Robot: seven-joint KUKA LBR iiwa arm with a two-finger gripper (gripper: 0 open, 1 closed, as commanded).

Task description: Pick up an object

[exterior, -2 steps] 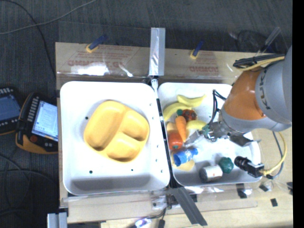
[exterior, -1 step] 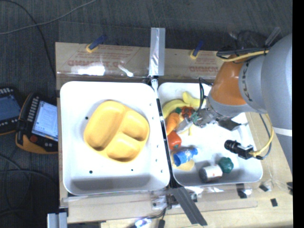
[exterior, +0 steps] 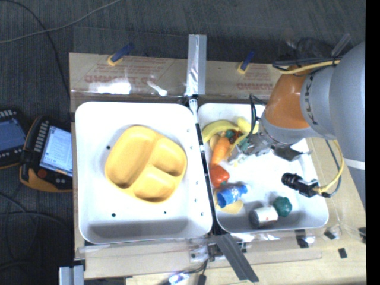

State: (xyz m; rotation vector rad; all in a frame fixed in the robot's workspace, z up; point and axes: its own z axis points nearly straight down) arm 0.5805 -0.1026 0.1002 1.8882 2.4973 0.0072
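Where the right white bin (exterior: 309, 215) crowds its objects leftward, a grey cylinder (exterior: 263, 216) and blue bottle (exterior: 230, 195) lie nearest; beyond, the gripper (exterior: 244, 148) (opening indiscernible) hovers beside the orange carrot-shaped toy (exterior: 219, 149), likely its target.

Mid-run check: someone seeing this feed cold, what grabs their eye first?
First, the big yellow divided plate lying alone in the left bin. Next, the grey arm with its orange band reaching in from the right, its tool low over the right bin beside a carrot and banana. Along that bin's left and front lie a red piece, a blue item and a green ball.
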